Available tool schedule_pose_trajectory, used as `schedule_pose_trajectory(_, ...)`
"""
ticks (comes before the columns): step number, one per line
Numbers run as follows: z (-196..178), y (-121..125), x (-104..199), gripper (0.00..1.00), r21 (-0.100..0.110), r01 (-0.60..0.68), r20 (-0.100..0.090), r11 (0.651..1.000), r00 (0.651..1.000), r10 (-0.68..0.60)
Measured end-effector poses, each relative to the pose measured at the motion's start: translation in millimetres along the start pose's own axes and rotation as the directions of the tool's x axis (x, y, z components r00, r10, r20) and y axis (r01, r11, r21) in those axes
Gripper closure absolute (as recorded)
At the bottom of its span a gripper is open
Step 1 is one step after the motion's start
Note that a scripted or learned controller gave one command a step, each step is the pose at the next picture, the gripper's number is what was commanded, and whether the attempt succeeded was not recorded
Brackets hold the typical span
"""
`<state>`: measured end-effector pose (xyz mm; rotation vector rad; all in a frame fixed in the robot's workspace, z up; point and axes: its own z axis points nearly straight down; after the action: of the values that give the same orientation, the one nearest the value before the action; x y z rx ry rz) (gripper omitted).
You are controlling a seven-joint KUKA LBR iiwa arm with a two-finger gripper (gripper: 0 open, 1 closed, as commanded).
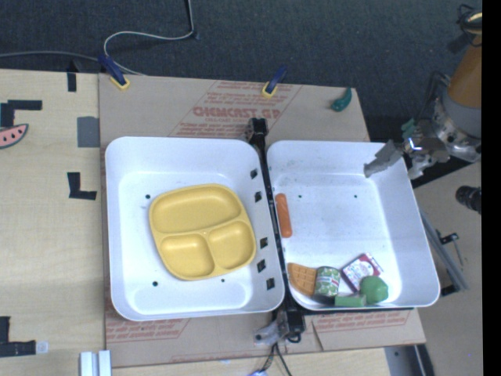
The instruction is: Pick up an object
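Presently, contents of bench as seen from above.

Left bin: one yellow divided tray, three compartments, lying flat near the middle.

Right bin: one orange carrot-shaped piece, lying along the left wall; one cluster at the near edge, comprising a waffle-patterned tan piece, a small green-labelled can, a red-and-white packet and a green rounded piece with a stalk. Cluster items touch or overlap one another; the carrot lies apart from them.

Arm: gripper at the far right corner of the right bin, over the rim, well apart from every item. Nothing between its fingers; whether they stand wide or narrow I cannot tell, the tip being small and dark.

Task status, judged: nothing lifted. No item chosen by position. Remaining: travel to an item, descend, close, raise. The carrot looks the least crowded candidate.
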<state>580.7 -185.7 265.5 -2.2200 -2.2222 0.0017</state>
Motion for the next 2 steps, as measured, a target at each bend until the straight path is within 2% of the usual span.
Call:
schedule_pose_trajectory(1, 103.5, -67.3, -16.7, 0.00, 0.002, -0.001, -0.001, 1.000, 1.000, 0.001)
schedule_pose_trajectory(2, 178.6, -96.2, -13.4, 0.00, -0.002, -0.001, -0.001, 1.000, 1.000, 0.001)
